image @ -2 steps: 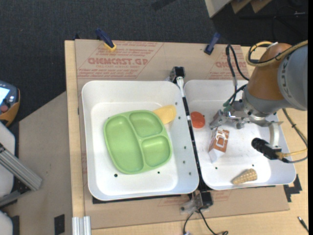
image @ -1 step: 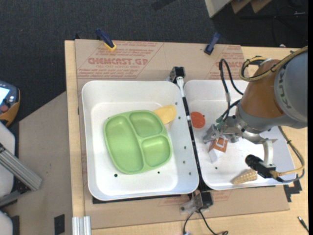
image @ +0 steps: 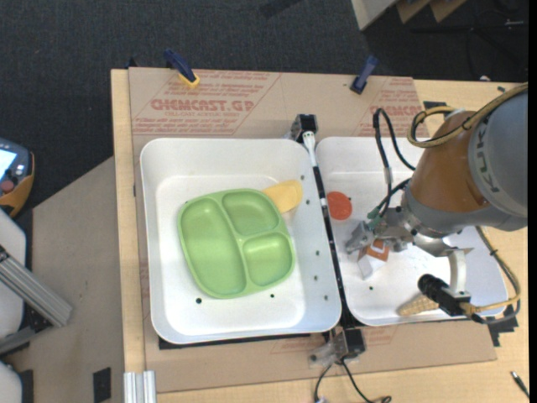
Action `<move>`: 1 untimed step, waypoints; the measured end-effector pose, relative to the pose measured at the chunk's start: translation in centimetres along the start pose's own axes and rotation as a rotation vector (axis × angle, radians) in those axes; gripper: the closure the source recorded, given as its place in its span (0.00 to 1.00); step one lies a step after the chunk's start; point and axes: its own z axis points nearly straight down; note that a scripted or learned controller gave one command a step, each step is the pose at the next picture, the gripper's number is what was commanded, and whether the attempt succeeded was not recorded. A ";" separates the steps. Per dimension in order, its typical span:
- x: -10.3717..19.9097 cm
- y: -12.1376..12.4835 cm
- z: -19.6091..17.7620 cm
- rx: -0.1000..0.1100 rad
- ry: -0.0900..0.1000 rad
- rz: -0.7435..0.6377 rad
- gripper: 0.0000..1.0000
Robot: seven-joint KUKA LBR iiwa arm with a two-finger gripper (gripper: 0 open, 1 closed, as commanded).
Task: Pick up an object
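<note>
Cardboard bench (image: 210,91), two white bins (image: 158,250), one green tray (image: 237,243), one red disc (image: 339,206)

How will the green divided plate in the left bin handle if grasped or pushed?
The green divided plate looks like rigid moulded plastic, so probably stiff and light. It lies flat and wide, so a push would likely slide it, not tip it. Only its thin rim looks pinchable.

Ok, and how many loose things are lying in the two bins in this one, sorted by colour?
Green: 1, the divided plate.
Yellow: 1, the pale yellow piece at the plate's edge.
Orange-red: 2, the round piece and a small piece right by the gripper.
Tan: 1, the cone-shaped piece.
Total: 5.
</note>
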 end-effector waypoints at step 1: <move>-0.1 4.0 -0.1 -0.008 -0.003 -0.003 0.00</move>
